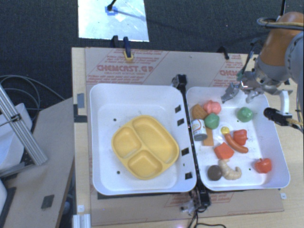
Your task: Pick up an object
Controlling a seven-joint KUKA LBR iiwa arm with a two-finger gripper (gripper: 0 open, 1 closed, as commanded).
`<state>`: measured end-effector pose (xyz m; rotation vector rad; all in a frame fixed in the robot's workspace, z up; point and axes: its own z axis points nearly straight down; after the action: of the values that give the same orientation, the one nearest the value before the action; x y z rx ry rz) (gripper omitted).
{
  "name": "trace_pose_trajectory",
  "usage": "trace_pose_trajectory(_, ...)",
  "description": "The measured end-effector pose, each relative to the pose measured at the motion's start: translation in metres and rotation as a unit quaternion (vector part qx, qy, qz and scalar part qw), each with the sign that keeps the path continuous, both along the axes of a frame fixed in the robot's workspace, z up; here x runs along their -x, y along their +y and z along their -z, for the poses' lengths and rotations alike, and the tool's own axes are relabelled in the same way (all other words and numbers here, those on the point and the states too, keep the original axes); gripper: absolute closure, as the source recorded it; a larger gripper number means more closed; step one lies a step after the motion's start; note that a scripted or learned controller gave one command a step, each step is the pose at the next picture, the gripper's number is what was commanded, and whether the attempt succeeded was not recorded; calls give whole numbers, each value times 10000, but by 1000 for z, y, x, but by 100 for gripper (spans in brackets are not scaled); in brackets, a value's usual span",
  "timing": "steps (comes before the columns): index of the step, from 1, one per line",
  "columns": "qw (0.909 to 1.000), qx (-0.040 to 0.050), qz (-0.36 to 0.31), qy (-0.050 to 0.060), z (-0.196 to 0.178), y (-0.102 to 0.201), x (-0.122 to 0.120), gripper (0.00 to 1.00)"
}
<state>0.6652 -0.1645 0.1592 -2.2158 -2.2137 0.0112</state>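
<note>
Over the far edge of the right bin (280,141) you have the gripper (240,92) hanging with its two fingers spread apart and nothing between them — it sits above the bin's back rim, clear of every item. Your candidates all lie in that bin: a green ball (245,113) just below the fingers, a pink piece (213,107) and a second green ball (212,121) toward the divider, a small can (197,126) beside them, a sausage (236,144) and red pepper (241,136) in the middle, an orange block (223,151), and a tomato (263,165) near the front corner. The pale curved thing (231,172) at the front could be a peanut or a bit of ginger; it is too small to tell.

The left bin (102,127) holds a yellow divided plate (145,147). Since the green ball nearest the fingers stands alone with bare floor around it, you'd likely find it the easiest target; the cluster by the can looks crowded for open fingers.
</note>
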Motion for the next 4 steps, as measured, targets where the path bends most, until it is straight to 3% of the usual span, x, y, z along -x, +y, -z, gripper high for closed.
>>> trace_pose_trajectory(1, 10000, 11, 11, -34, 66, -45, 34, 0)
trace_pose_trajectory(2, 9998, 46, -38, -173, -104, -42, -8, 0)
trace_pose_trajectory(3, 10000, -5, -6, -17, 21, -41, 33, 0)
trace_pose_trajectory(4, 9999, 36, -34, -140, -99, -42, 2, 0)
